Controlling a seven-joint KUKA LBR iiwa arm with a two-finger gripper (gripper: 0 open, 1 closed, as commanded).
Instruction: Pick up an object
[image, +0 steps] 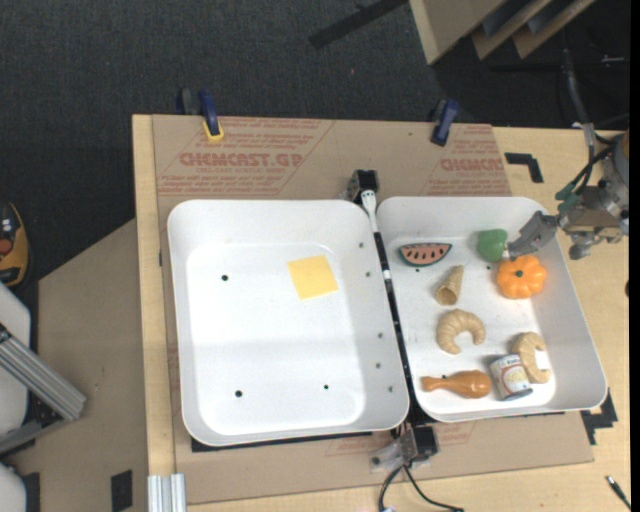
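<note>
Gripper (530, 236) over right bin's (590, 345) far right corner | jaws' state: cannot tell | toy pumpkin (521, 277) just near of it, green toy (491, 244) beside | likely positioned for grasp

2 bins sit side by side on the bench (150, 300); the left bin (200, 240) holds 1 cheese slice (313, 277), well left of the watermelon slice (425, 253) in the right bin (585, 350); right of the watermelon slice lie the pepper (490, 243) and pumpkin (521, 277); just below it the cone (449, 285), then the croissant (459, 328), then the drumstick (457, 383); right of the drumstick stands the can (511, 376), touching the bread (532, 355).
</note>
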